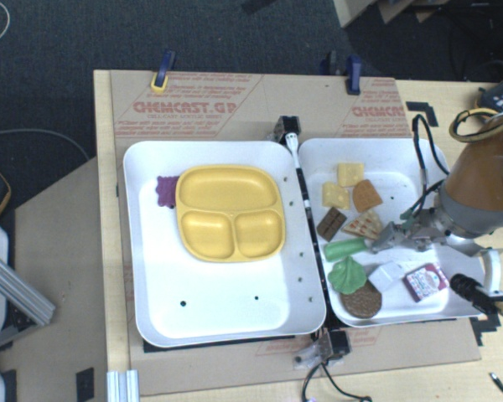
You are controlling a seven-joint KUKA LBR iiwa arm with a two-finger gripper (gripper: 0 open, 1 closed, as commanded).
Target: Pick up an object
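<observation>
My gripper [392,236] is low in the right bin [400,159], near its middle, coming in from the right under the orange band [479,178]. Its tip sits just right of a waffle piece [365,224] and a green pickle-shaped toy [345,247]. Around it lie two pale yellow crackers [350,174] [335,196], an orange-brown piece [367,195], a brown chocolate block [330,223], a green leaf [348,273], a round brown cookie [363,301], a white item [391,273] and a pink packet [425,281]. I see nothing lifted.
The left bin [226,308] holds a yellow divided plate [230,210] with a purple item [165,191] at its left edge. A black divider clip [288,129] sits between the bins. Cables [426,153] loop over the right bin's far right side.
</observation>
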